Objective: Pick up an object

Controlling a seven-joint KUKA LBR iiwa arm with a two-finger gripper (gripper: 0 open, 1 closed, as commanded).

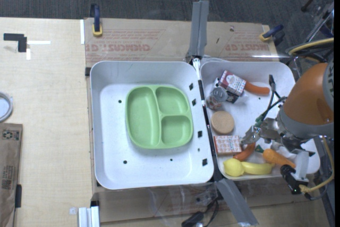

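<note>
A green divided tray [158,116] lies alone in the left bin [106,125], a clear drop spot. In the right bin [249,69], food toys crowd together: round cookie [222,122], lemon [233,167], banana [257,168], carrot [276,157]. I, the gripper [255,135], hang low over that clutter; whether my jaws are spread or pinching, I cannot tell.
</note>
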